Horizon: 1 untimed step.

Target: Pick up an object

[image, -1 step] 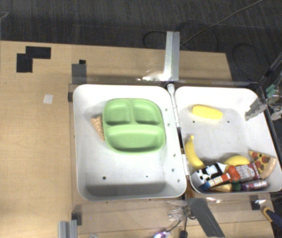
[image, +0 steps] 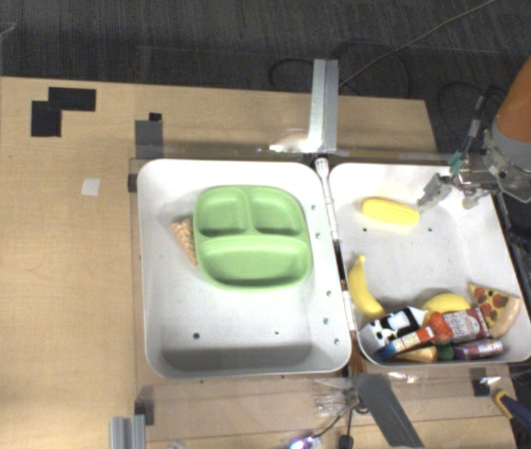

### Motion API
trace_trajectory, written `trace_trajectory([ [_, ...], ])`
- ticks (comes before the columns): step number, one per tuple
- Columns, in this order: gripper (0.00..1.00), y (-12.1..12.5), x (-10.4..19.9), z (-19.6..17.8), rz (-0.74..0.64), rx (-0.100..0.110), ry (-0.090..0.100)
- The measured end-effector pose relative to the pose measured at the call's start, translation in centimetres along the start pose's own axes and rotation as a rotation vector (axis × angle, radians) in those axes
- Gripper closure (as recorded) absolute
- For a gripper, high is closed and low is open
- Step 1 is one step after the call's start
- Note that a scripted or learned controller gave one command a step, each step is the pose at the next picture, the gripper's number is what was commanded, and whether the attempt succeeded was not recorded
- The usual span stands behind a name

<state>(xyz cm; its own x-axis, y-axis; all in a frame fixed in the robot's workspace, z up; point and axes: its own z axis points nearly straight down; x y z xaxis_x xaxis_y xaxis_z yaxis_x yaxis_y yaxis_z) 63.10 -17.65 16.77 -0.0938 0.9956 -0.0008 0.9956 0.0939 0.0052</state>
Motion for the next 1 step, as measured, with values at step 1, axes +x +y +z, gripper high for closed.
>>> trace_trajectory([
  [1,0.0,4.56,6.91,7.74,-0.178,-0.004,-0.002],
])
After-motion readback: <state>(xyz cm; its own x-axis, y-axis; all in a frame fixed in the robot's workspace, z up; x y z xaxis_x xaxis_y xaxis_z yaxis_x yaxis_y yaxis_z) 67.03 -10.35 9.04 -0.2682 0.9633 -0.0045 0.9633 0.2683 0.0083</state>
